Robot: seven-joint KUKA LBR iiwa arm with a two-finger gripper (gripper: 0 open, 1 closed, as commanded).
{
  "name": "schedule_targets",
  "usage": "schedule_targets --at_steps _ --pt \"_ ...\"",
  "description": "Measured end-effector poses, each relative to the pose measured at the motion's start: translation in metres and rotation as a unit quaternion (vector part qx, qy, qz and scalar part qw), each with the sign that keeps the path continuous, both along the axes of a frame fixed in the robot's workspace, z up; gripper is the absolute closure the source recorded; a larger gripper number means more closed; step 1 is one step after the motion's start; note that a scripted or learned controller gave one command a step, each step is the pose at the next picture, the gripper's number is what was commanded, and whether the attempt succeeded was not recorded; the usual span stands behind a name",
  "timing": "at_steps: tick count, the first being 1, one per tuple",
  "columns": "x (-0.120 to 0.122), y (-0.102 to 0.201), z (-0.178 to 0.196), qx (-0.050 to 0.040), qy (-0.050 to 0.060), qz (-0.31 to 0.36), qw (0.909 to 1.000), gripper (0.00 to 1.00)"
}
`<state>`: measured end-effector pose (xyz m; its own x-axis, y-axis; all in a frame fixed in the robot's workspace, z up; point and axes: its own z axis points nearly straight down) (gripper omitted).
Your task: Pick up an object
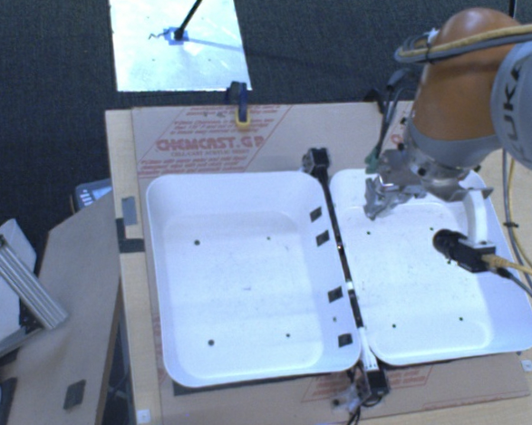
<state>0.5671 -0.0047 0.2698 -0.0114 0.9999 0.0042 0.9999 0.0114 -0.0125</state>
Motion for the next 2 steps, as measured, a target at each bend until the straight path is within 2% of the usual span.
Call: schedule_targets --at_steps 1,2 --pt "-0.002 0.015 0.145 -0.0014 -0.016 -0.002 0.9999 1.00" --pt "0.033 0.065 0.018 -0.0016 -0.002 -0.002 1.0000 1.00"
